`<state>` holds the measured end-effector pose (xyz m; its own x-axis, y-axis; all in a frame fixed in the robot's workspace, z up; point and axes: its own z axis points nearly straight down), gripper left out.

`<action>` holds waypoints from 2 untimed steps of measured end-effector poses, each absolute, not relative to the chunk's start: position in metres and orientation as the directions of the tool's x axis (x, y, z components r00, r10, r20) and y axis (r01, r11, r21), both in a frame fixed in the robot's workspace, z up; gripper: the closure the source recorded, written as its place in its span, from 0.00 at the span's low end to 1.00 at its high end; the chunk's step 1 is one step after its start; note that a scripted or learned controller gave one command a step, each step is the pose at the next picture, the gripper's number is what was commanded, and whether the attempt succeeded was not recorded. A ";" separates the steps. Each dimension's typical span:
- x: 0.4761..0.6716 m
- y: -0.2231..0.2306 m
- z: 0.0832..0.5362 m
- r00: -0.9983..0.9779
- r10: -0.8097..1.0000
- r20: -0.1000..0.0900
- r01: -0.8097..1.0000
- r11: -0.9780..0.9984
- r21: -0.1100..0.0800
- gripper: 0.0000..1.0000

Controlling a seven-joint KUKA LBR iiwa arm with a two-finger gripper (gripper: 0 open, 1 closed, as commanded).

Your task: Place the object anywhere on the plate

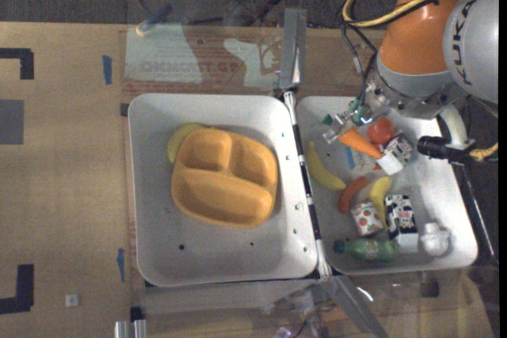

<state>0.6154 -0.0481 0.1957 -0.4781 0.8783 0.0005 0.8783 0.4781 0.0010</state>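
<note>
— So what am I looking at here?

— A tan bench (63, 194) is taking up most of the frame, with two white bins on it. The left bin (150, 249) is holding an orange divided plate (226, 178) at its middle, and something yellow (181, 140) is peeking out from under the plate's upper left edge.

— And the claw?

— The gripper (354, 116) is hanging over the upper left part of the right bin (459, 241). I cannot tell how it is set; it is too small and cluttered there.

— Where is the object lying?

— An orange carrot-like piece (360, 143) is lying just below the claw, and a banana (323, 168) is lying lower left of it. A green bottle (366, 249) is lying along the bin's lower edge.
</note>
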 end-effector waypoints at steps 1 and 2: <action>0.667 0.009 0.185 -0.566 0.824 -0.002 0.824 0.566 0.004 1.00; 0.667 0.148 0.165 -0.744 0.668 -0.003 0.668 0.744 0.006 1.00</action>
